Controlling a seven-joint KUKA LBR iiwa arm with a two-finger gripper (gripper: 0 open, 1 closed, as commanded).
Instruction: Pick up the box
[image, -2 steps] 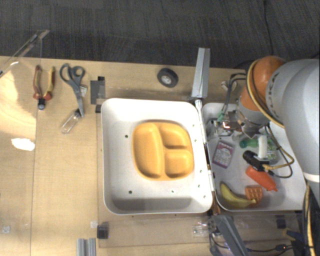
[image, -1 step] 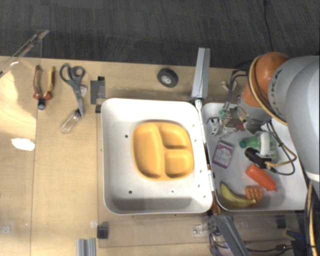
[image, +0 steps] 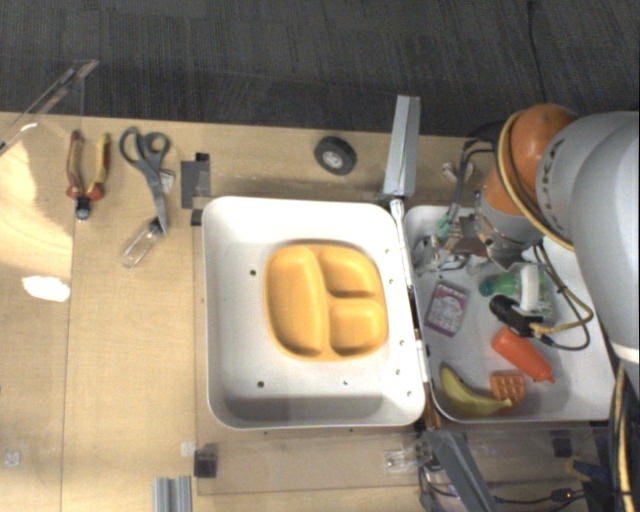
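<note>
Camera view: my hand (image: 462, 240) hovers over right bin (image: 600, 400), top-left corner; grip state, cannot tell.
Box (image: 446, 308): small purple packet, flat below my hand, apart.
Left bin (image: 230, 390): holds yellow tray (image: 326, 299).

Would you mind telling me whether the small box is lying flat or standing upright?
Lying flat: the box shows its broad printed face on the right bin floor.

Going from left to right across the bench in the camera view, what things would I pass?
Red-handled pliers → scissors → yellow divided tray in the left bin → small purple box → banana → orange carrot in the right bin.
</note>
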